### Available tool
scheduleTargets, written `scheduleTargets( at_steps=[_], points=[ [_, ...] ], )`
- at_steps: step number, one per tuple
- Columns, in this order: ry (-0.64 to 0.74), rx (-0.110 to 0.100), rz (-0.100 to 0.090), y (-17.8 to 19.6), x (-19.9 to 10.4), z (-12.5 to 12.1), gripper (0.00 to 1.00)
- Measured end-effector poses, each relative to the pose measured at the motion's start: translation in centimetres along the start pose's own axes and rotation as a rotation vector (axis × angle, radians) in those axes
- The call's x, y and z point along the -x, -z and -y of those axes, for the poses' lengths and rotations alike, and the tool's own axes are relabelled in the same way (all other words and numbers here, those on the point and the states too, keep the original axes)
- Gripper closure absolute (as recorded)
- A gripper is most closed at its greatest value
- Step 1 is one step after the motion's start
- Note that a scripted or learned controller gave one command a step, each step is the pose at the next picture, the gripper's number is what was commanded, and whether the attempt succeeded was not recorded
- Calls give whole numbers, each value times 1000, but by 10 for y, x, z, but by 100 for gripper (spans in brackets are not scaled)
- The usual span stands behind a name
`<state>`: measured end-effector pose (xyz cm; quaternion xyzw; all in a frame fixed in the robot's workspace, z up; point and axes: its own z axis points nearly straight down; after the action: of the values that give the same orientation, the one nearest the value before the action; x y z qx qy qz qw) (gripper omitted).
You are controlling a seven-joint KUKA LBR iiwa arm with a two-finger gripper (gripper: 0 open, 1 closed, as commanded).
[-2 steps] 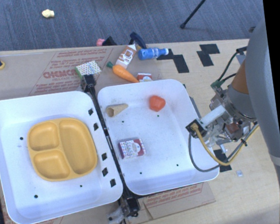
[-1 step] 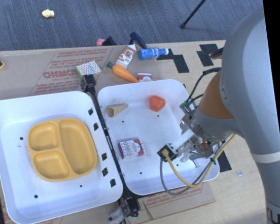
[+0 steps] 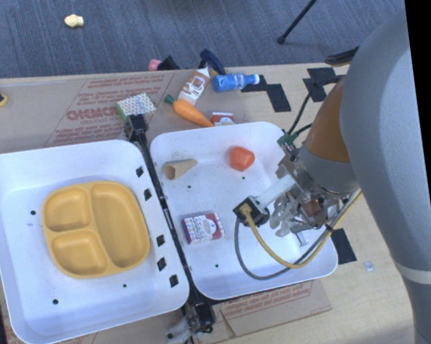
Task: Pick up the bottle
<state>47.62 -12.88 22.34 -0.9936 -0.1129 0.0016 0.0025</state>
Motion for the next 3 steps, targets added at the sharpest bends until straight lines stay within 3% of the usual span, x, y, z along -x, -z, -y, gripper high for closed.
scheduleTargets(
  at_steps=[1,2,3],
  points=[
    [-18,3,-2,109,14,-60,100],
    [53,-1,2,-32,19,-77,100],
    [29,-1,3,-42,0,2,100]
  ],
)
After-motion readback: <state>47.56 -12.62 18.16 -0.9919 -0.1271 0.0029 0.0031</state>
